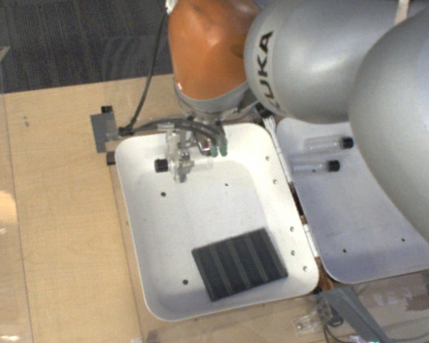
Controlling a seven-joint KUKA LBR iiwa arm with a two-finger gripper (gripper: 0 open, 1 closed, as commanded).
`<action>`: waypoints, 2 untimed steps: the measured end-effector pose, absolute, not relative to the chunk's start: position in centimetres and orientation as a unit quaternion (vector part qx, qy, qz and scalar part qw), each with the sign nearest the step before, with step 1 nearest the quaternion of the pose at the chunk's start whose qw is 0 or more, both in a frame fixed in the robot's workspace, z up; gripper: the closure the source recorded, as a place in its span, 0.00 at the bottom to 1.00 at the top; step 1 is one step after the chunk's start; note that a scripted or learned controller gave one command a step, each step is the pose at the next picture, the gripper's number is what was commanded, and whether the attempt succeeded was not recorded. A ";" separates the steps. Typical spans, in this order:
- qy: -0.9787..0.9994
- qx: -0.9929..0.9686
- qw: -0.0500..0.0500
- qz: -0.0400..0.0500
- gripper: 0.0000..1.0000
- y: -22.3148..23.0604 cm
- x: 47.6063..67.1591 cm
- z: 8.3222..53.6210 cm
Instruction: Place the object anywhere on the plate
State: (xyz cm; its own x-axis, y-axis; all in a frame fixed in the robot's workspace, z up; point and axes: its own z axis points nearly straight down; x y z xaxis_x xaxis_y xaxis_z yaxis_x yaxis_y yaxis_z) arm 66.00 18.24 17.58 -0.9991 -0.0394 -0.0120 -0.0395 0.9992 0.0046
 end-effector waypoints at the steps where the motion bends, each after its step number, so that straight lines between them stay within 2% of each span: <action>1: 0.999 -0.046 0.005 0.003 1.00 23.3 67.0 16.8; 2: 1.000 -0.025 0.007 0.003 1.00 23.5 67.0 30.1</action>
State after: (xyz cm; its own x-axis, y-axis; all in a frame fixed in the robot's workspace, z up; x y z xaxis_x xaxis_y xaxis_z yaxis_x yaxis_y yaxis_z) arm 67.01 23.49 30.09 -0.9987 -0.0493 -0.0139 -0.0494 0.9988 0.0064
